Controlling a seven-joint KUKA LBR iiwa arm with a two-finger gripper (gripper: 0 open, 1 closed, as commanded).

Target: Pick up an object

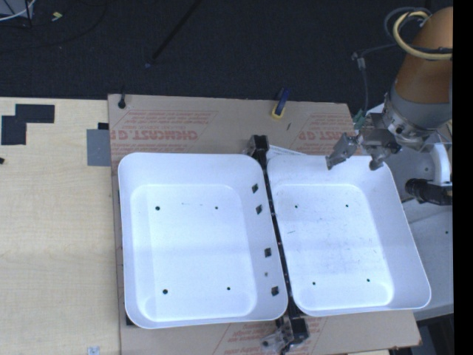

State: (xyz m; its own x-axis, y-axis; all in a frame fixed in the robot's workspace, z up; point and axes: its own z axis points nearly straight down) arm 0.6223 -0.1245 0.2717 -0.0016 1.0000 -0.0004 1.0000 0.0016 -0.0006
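My gripper [360,158] hangs over the far right corner of the right bin [414,272], with its two grey fingers spread apart and nothing between them. The arm with its orange band [434,32] rises above it at the right edge. The left bin [129,198] and the right bin show bare white floors with only small dark dots and faint scuffs; I see no loose object in either.
The bins stand side by side on a brown cardboard sheet [185,128] with black clips [259,145] along the seam between them. A blue and yellow clamp [280,103] sits at the cardboard's far edge. Light wooden bench lies to the left.
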